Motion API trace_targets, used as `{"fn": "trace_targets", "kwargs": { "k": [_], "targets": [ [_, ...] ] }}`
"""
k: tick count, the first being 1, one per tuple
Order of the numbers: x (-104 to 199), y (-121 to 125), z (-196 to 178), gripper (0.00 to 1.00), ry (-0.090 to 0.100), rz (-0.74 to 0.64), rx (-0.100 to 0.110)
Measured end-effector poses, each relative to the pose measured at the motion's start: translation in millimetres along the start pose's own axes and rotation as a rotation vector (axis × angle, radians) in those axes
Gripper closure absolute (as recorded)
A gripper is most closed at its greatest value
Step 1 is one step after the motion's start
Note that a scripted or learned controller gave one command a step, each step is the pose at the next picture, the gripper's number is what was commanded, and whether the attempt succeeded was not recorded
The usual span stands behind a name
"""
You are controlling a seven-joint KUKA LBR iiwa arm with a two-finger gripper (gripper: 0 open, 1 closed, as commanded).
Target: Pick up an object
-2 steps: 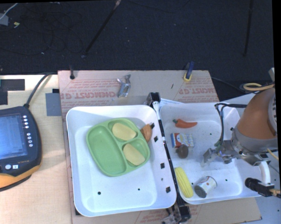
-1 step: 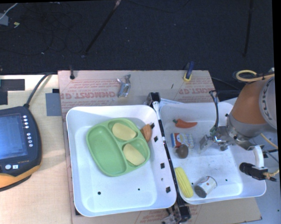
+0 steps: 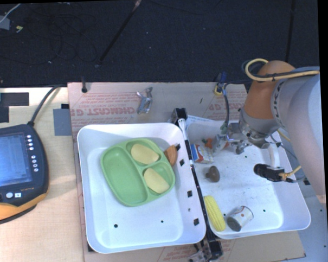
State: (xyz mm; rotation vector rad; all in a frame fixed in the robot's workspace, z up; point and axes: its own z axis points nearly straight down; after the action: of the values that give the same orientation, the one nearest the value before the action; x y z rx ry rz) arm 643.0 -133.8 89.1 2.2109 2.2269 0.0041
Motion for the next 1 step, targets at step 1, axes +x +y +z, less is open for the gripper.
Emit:
{"fn": "trace_targets", "kwargs": {
  "k": [1],
  "targets": [
    [7.1, -0.4, -8.1, 0.0, -0.023, 0.013, 0.0]
  ]
}}
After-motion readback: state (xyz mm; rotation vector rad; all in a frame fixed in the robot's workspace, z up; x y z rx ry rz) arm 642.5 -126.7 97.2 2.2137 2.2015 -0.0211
